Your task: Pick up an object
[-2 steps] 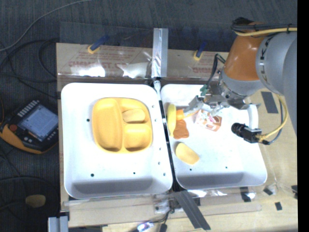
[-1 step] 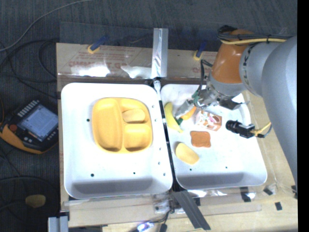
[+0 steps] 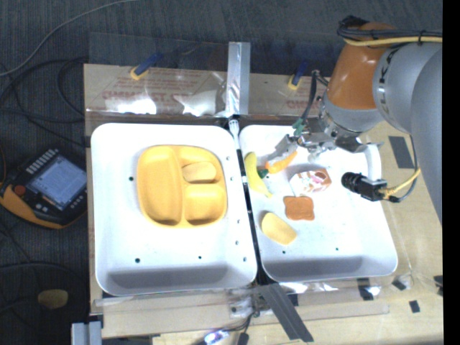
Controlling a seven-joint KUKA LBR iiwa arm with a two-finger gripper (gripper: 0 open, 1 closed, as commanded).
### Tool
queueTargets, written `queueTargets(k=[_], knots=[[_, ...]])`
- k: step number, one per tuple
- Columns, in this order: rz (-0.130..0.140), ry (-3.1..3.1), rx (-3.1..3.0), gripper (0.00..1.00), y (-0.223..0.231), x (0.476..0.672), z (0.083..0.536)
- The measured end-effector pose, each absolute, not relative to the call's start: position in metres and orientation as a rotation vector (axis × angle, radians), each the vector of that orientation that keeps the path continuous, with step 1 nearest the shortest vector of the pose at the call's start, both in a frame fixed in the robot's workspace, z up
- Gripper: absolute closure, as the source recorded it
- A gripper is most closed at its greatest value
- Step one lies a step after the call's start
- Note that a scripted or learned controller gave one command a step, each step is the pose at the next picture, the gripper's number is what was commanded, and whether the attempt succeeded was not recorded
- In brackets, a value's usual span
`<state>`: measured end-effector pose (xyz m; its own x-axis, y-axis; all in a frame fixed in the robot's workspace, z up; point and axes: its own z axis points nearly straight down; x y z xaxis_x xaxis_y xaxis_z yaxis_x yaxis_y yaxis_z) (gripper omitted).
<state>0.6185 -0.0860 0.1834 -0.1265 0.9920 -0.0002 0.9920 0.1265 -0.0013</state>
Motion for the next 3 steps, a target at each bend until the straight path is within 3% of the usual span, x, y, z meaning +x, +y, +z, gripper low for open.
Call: queueTargets(k=[1, 2, 3], knots=[[0.002, -2.357, -2.076, 0.0, -0.086, 0.618, 0.183], [0.002, -2.311, -2.125, 0.0, -0.049, 0.62, 0.183], [-0.002, -2.552, -1.833, 0.0, -0.093, 0.61, 0.098]])
